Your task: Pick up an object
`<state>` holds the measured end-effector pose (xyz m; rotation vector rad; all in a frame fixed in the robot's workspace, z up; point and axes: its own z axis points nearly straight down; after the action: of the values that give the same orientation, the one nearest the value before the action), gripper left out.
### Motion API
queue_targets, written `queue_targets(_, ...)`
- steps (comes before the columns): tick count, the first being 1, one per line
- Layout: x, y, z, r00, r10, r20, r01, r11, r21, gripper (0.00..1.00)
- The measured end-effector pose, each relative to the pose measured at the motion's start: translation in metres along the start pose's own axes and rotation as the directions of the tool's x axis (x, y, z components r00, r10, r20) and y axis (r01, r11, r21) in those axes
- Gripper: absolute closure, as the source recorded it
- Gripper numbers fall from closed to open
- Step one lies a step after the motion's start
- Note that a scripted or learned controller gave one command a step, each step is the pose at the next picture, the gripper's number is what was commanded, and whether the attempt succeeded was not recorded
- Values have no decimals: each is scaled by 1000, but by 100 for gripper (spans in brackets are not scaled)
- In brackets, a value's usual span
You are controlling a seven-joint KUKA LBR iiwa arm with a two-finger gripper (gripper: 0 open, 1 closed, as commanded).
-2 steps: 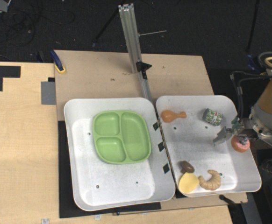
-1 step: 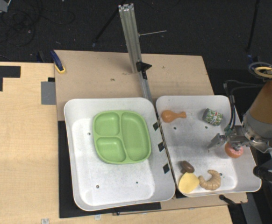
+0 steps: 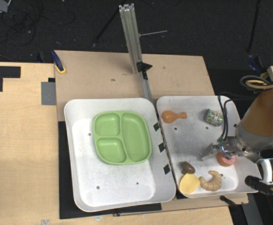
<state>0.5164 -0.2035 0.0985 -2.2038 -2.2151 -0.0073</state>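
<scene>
Working down in the right bin, I have the gripper beside the red-pink object near the bin's right side; whether anything is pinched, I cannot tell. I'd centre over it, then lift slowly.

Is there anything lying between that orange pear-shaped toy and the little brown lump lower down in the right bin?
In the camera view, nothing: bare white bin floor runs from the orange toy down to the brown lump.
</scene>
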Motion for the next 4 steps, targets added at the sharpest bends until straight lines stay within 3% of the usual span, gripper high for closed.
queue_targets(1, 4, 4, 3, 1000, 1, 5, -1, 1000, -12, 0)
queue_targets(2, -4, 6, -9, 1000, 6, 28, -5, 1000, -27, 100)
queue_targets(3, 7, 8, -60, 1000, 3, 15, -3, 1000, -11, 100)
queue_targets(4, 10, 12, -104, 1000, 3, 16, -3, 1000, -12, 100)
